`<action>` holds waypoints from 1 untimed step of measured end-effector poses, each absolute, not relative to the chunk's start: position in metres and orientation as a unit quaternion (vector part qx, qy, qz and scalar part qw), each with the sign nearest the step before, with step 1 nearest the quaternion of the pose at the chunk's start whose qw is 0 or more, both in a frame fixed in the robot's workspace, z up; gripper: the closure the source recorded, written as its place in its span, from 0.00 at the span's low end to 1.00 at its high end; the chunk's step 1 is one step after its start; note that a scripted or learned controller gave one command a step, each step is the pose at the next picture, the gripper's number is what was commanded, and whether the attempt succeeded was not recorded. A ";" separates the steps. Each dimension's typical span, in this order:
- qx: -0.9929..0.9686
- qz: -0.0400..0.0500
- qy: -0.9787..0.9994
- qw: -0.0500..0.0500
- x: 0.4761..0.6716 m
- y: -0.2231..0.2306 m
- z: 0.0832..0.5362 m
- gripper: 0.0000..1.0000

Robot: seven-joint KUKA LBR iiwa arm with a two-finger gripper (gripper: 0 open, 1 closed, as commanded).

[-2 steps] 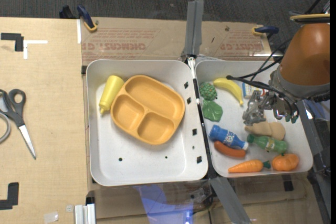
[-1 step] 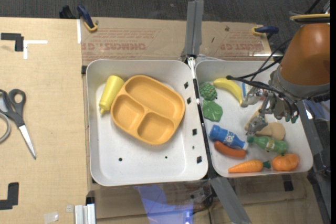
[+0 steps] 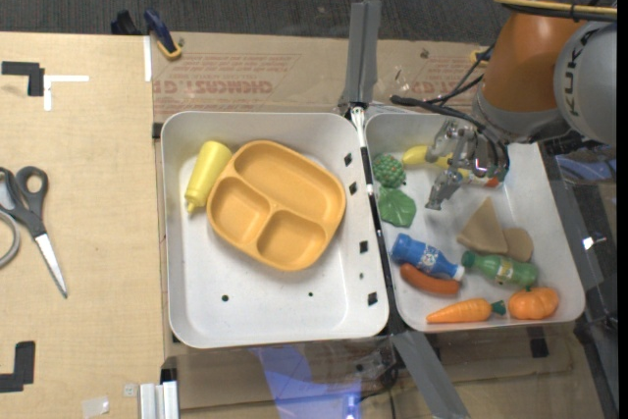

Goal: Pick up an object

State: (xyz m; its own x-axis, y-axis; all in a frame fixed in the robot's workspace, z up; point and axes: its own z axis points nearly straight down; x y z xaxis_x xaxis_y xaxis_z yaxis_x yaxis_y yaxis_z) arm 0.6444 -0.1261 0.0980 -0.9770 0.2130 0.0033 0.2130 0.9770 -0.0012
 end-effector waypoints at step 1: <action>-0.286 0.000 -0.958 0.002 0.639 -0.107 0.097 0.00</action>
State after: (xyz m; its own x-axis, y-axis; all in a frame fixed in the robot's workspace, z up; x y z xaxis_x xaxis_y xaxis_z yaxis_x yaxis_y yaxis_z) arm 0.6394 -0.1073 0.0974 -0.8367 0.5476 0.0037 0.5476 0.8367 -0.0004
